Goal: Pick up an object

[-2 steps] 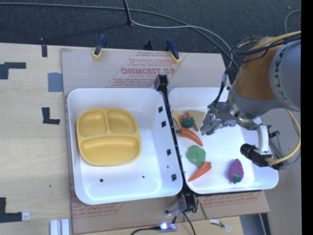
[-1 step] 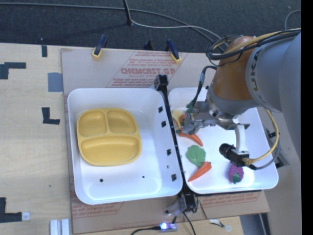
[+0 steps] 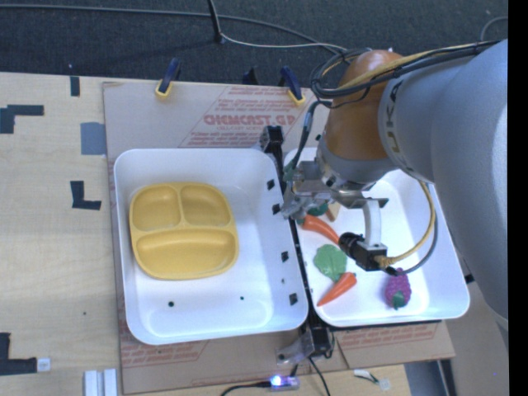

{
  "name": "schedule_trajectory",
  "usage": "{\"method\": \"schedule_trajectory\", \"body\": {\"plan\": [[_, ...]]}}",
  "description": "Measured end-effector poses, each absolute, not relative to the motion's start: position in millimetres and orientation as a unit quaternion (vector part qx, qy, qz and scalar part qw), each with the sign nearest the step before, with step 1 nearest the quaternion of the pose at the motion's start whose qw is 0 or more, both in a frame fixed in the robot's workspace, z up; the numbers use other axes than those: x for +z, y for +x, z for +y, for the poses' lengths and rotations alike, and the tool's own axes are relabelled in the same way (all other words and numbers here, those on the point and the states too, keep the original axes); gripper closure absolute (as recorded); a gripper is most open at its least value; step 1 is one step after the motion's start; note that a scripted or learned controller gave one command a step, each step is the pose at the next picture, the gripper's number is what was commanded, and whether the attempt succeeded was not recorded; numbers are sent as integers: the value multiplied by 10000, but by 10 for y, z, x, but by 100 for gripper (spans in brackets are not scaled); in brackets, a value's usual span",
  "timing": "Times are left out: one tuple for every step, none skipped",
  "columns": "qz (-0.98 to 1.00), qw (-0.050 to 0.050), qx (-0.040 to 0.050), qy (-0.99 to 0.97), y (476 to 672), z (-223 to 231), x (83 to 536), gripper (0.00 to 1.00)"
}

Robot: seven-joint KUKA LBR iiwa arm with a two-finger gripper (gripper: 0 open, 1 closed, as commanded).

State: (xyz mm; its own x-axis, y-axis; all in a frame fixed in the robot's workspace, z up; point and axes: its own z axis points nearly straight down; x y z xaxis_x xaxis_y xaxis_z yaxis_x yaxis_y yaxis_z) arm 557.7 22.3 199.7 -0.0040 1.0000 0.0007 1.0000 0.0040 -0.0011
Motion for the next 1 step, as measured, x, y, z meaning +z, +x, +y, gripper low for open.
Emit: {"method": "schedule_trajectory", "body": {"plan": [[-7086, 8, 3, -7056, 5652, 714, 1957, 100]]}}
